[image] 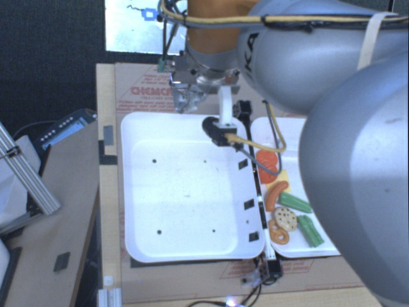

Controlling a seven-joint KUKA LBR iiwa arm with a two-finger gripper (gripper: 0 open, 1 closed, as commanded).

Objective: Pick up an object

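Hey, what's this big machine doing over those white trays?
A grey robot arm reaches in over two shallow white bins. Its gripper hangs above the far edge of the left bin. The toy food, a tomato slice, a sausage, a cookie, a pretzel and green pieces, lies in the right bin.

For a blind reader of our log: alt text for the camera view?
A grey arm reaches from the right, its end effector over the left bin's far edge. The right bin holds toy food.
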